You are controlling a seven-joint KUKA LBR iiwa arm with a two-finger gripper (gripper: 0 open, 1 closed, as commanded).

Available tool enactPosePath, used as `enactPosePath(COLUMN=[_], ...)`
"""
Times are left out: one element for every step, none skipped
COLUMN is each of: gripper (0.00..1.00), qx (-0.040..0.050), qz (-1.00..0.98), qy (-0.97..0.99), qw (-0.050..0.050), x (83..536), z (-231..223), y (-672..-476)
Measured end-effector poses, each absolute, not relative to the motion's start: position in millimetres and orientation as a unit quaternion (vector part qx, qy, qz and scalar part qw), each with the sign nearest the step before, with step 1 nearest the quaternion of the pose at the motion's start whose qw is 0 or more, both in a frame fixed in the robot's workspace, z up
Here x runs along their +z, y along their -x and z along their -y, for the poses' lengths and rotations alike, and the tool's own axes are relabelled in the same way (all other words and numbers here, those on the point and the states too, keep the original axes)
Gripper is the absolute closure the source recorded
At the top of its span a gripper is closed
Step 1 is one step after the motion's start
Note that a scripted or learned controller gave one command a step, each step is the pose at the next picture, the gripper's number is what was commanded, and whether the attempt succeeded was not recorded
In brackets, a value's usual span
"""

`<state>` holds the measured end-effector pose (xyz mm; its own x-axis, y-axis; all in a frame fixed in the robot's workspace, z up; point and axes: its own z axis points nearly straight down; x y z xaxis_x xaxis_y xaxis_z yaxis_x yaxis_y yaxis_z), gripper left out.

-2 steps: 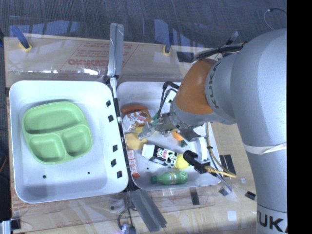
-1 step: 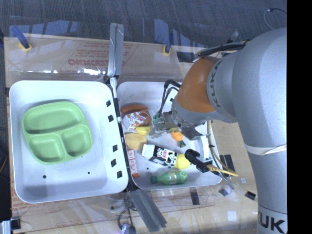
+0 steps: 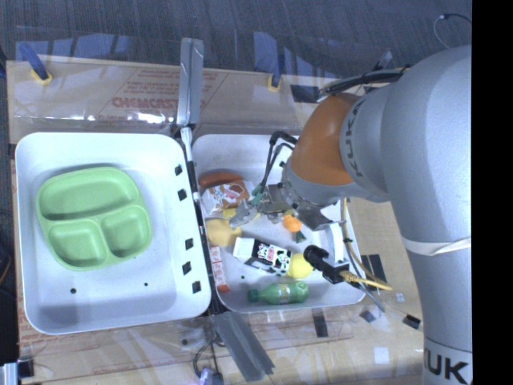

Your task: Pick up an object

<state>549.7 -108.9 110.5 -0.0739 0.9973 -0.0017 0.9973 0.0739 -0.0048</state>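
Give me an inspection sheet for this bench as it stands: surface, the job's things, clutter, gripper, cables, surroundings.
Surface: bench under clear sheeting, bearing a left bin and a right bin.
Job's things: in the right bin, a brown packet, yellow piece, patterned box, yellow ball, green bottle and orange piece.
Clutter: green tray in the left bin.
Gripper: gripper low over the right bin's middle, beside the brown packet; nothing seen held.
Cables: black cable looping at the wrist; thin cable on the floor.
Surroundings: dark carpet beyond the bench.
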Motion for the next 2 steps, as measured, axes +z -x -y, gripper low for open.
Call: enactPosePath(gripper=[1.0,0.0], qx=[0.0033,0.0033], qz=[0.734,0.734], qy=[0.679,0.679], qw=[0.001,0.001], x=[119.9,120.0], z=[108.5,108.5], y=[-549.6,-549.7])
